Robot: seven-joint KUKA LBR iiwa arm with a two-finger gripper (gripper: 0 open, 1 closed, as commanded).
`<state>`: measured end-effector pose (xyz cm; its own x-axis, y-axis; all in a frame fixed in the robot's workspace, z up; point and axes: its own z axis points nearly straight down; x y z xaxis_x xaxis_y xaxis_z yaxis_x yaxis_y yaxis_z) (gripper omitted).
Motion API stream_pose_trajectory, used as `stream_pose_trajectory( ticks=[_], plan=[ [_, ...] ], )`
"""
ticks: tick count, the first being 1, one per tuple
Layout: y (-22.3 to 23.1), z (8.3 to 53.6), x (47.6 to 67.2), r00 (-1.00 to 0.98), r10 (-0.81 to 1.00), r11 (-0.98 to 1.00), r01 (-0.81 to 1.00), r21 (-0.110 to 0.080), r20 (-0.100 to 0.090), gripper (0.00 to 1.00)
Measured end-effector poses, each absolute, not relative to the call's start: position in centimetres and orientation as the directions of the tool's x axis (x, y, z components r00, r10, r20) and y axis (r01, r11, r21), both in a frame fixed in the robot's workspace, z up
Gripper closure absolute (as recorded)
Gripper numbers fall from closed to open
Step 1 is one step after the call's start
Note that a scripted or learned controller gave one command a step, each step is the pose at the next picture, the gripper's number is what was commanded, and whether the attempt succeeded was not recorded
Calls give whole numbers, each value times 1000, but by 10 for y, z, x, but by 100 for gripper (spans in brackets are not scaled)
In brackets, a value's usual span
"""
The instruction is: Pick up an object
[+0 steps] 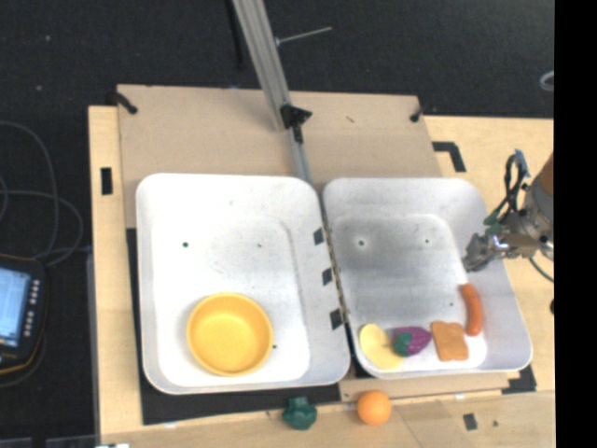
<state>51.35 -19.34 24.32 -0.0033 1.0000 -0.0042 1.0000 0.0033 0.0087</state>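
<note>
Right now the gripper (480,250) sits at the right edge of the right bin (401,203), above the bin's right wall, roughly mid-depth. Nothing visible between its fingers; too small and blurred to tell whether it is spread or closed. Arm enters from the right, cables looped just above the wrist.

Right bin contents all cluster along the near wall: orange sausage-shaped piece (473,308) lying near the right wall, just nearer than the gripper and apart from it; orange-brown toast-like slab (451,341) left of it; purple and green toy (408,341) next left, touching or overlapping a pale yellow disc-like piece (375,345) at the near-left corner. Far half of this bin shows only grey scuffing.

Left bin (224,213) holds a yellow bowl (229,333), upright, at its near side, left of centre.

On the bench (107,250) outside the bins, near edge: orange ball (373,407) just in front of the right bin, dark green small object (299,413) left of it. Grey metal pole (266,54) runs from the far side down to the gap between bins. Black handheld screen device (17,315) at far left, off the bench.
</note>
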Motion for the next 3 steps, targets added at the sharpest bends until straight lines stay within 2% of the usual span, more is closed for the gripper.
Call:
stream_pose_trajectory(
  ticks=[1, 2, 3],
  plan=[
    [-195, 259, 515, -4, 1000, 4, 1000, 4, -2, 100],
    [-145, 267, 536, -8, 1000, 8, 1000, 3, 1, 100],
    [-99, 258, 550, -6, 1000, 6, 1000, 0, 1, 100]
  ],
)
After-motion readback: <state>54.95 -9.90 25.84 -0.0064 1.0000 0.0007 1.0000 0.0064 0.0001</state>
